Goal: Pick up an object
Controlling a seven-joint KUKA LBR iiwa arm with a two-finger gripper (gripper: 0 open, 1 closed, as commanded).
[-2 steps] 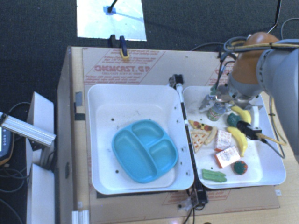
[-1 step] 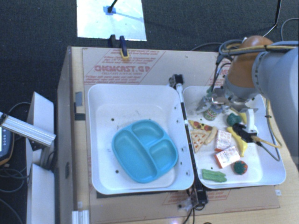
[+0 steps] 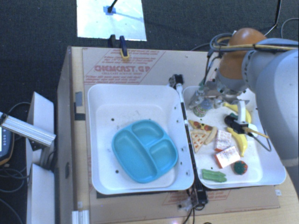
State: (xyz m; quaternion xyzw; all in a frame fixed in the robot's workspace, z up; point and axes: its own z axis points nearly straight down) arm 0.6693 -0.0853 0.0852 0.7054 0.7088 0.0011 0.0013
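The left bin (image 3: 100, 125) carries a blue divided plate (image 3: 145, 150) at its centre. In the right bin (image 3: 275, 174) the toys crowd: pizza slices (image 3: 200, 133) at nine o'clock, banana (image 3: 239, 136) centre, green pieces near six. The hand (image 3: 204, 102) hangs at the bin's eleven o'clock; I cannot tell its state. Crowding risks a glancing, empty grab against the wall.

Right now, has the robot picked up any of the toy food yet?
Not yet, as far as the view shows. The gripper is down at the back of the right bin, by a small grey-green object I can't identify. The pizza slices, banana and strawberry lie in the bin. Grasping and lifting are left. The blue divided plate sits in the left bin.
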